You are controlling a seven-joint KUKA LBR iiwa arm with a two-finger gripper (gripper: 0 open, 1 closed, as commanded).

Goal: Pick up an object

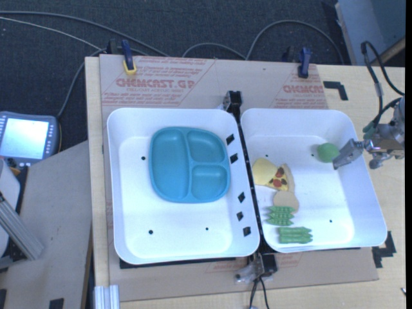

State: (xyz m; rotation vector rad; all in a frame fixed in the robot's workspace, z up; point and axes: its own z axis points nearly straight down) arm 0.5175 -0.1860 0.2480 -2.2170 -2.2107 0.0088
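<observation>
The right bin [360,217] holds a small green ball [326,151] near its far right side. Towards the bin's left lie a yellow pizza-slice toy [270,174], a tan cookie-shaped piece [285,200] and two green pea pods [280,215] [295,235]. My gripper [356,162] hangs over the right bin's right side, just right of the green ball. Its two fingers are spread open, and nothing sits between them. The left finger's tip [340,161] is close to the ball but apart from it.
A blue divided plate [190,165] lies in the left bin [129,224]. A black divider with clips [241,172] runs between the bins. Blue clamps [128,56] [304,62] hold the board at the far edge. Cables trail at the right.
</observation>
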